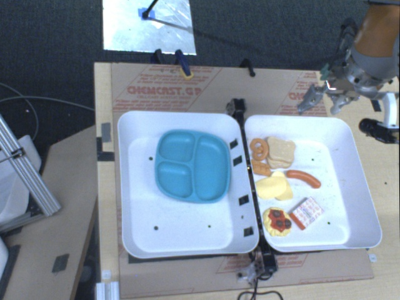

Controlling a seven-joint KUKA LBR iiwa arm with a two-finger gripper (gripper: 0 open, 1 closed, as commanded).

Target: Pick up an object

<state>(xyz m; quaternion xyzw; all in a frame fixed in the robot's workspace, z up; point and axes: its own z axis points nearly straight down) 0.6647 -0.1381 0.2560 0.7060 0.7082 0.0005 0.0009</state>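
My gripper (323, 100) hangs above the far right corner of the right bin (350, 167), its two fingers spread open and nothing between them. Below and left of it, toy food lies in that bin: a pretzel (259, 147), a slice of bread (282, 152), a sausage (304, 179), a yellow cheese piece (274, 187), a small pizza (277, 221) and a red-and-white packet (307, 212). The gripper touches none of them.
The left bin (137, 186) holds a blue divided plate (192, 165). A black divider (245, 167) runs between the bins. A shiny sheet (149, 17) lies beyond the bench. An aluminium frame (22, 167) stands at the left.
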